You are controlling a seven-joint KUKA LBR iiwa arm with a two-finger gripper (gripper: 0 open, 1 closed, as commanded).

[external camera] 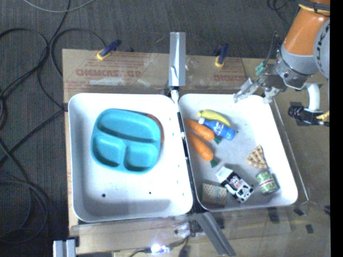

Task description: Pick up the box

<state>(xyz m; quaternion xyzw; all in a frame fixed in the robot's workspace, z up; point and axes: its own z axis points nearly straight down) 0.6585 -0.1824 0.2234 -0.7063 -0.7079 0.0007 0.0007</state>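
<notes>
One box (pixel 236 185), two carrots (pixel 199 138), one banana (pixel 214 116), one can (pixel 266 182) in right bin (pixel 278 138); fingers (pixel 242 94) apart, bare, above its far rim.

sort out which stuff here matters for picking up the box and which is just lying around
For the job: box, pincer, right bin.

Lying about: banana, bottle, two carrots, can, blue tray in the left bin.

dark grey carpet (pixel 43 170) covers the floor, with black cables (pixel 21 47) looping across it at the left and a pale cable (pixel 48 7) curling near the top. a brown board (pixel 115 74) tops the counter, held by two blue-and-yellow clamps (pixel 108 49).
</notes>
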